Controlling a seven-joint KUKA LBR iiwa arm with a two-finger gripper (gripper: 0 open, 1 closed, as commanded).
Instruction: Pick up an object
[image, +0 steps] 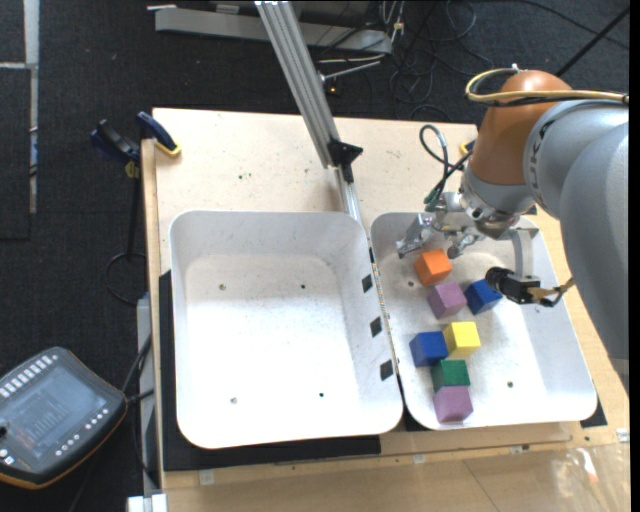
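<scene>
My gripper (436, 243) hangs over the back of the right bin (560, 380), just above and behind an orange cube (433, 267). Its two metal fingers (411, 243) stand spread apart, open, with nothing between them. The orange cube rests on the bin floor, not held. A purple cube (447, 297) and a blue cube (483, 296) sit just in front of it. Further forward lie another blue cube (428, 347), a yellow cube (463, 336), a green cube (451, 373) and a second purple cube (453, 403).
The left bin (200, 300) sits beside the right one, the two rims meeting at a ridge (380, 320). A slanted metal bar (305, 85) runs down to the bins' back edge. A black cable end (510, 285) hangs by the blue cube.
</scene>
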